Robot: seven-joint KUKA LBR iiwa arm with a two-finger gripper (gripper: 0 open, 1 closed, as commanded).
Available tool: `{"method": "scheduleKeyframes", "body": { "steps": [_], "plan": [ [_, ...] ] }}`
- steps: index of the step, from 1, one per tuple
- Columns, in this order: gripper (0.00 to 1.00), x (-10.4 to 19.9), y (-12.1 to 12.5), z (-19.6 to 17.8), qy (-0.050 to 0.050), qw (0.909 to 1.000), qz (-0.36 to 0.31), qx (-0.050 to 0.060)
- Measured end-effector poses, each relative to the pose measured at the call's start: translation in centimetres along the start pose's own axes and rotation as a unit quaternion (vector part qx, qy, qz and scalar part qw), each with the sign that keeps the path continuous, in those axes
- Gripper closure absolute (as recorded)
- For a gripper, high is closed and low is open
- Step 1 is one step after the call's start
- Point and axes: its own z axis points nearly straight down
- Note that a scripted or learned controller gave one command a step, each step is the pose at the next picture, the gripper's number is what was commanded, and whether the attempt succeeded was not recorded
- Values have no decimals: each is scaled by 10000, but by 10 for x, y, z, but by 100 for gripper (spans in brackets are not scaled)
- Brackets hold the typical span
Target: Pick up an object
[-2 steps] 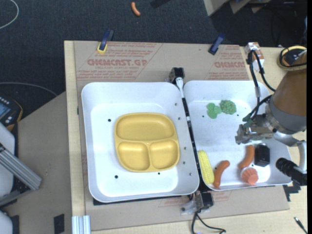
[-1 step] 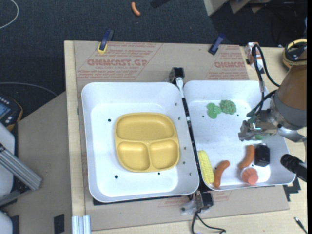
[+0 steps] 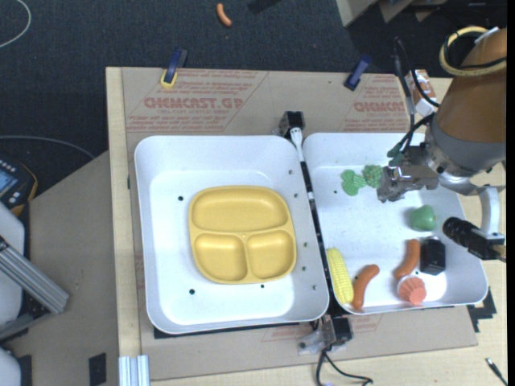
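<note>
Camera view, cardboard-topped bench (image 3: 241, 95), dark carpet (image 3: 96, 22), fingers (image 3: 392, 185) state unclear beside broccoli (image 3: 360, 178).

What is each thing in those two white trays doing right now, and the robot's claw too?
Yellow divided plate: flat in the left bin.
Broccoli: lying beside the gripper.
Green piece: loose on the right bin floor.
Corn: against the bin's left wall.
Two sausages: lying apart.
Gripper: low over the right bin.
</note>
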Motion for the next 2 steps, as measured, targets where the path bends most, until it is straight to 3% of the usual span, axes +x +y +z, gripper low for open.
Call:
{"method": "scheduleKeyframes", "body": {
  "steps": [2],
  "plan": [
    [100, 42, 77, 3, 6, 10000, 4, 7]
  ]
}}
